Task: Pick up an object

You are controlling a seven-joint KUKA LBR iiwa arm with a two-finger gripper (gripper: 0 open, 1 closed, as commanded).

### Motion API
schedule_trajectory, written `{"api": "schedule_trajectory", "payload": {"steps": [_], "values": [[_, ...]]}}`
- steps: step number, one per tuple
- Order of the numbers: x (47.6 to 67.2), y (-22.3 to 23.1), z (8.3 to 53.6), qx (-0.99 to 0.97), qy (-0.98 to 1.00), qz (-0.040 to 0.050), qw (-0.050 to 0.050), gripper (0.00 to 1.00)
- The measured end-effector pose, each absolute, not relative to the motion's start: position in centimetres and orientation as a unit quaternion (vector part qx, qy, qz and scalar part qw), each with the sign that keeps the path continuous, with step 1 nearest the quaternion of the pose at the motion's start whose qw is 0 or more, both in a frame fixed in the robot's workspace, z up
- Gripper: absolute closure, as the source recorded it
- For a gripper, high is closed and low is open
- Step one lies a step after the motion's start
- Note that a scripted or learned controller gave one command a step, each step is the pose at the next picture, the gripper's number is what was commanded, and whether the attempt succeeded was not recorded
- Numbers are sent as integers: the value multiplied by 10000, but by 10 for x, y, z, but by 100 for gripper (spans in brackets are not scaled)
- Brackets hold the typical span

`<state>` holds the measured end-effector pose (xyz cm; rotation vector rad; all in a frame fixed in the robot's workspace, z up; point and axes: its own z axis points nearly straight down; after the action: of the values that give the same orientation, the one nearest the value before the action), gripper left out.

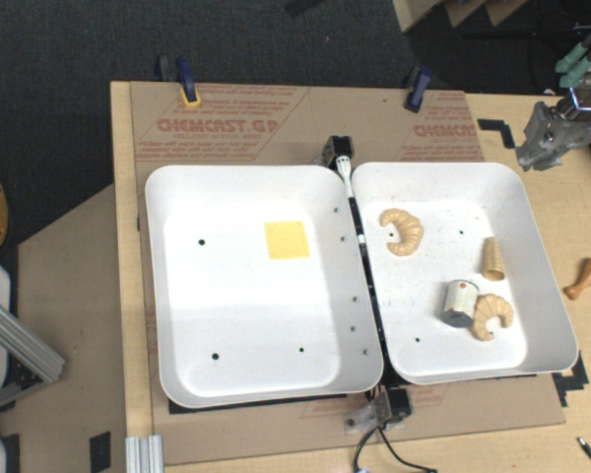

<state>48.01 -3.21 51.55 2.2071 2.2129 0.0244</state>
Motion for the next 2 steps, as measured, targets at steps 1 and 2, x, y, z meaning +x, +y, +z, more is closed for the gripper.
{"api": "schedule_trajectory", "payload": {"steps": [1, 2], "values": [[489, 35, 405, 7047, 7095, -36, -38, 100], [478, 19, 335, 7079, 7063, -37, -33, 100]]}}
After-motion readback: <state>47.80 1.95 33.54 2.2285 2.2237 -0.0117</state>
